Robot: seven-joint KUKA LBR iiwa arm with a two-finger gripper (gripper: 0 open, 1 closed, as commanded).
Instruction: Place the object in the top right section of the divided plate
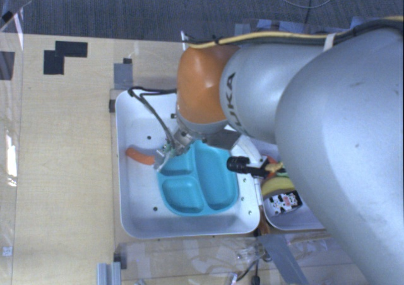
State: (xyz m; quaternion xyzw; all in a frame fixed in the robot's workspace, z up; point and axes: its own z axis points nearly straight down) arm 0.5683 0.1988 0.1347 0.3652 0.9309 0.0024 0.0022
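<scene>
Bench (63, 170): pale wood, bearing two white bins.
Arm (284, 82): grey, orange band, covering most of the right bin (297, 222).
Left bin (136, 214): holds the blue divided plate (196, 183).
Gripper (165, 153): at the plate's upper-left corner; jaw state cannot be told.
Orange object (139, 155): on the bin floor, just left of the plate.

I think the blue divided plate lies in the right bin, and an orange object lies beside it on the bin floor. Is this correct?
Not quite. The camera view shows the blue divided plate in the left bin, not the right one. The rest holds: an orange object lies beside the plate on the bin floor, to the plate's left in that view.
</scene>
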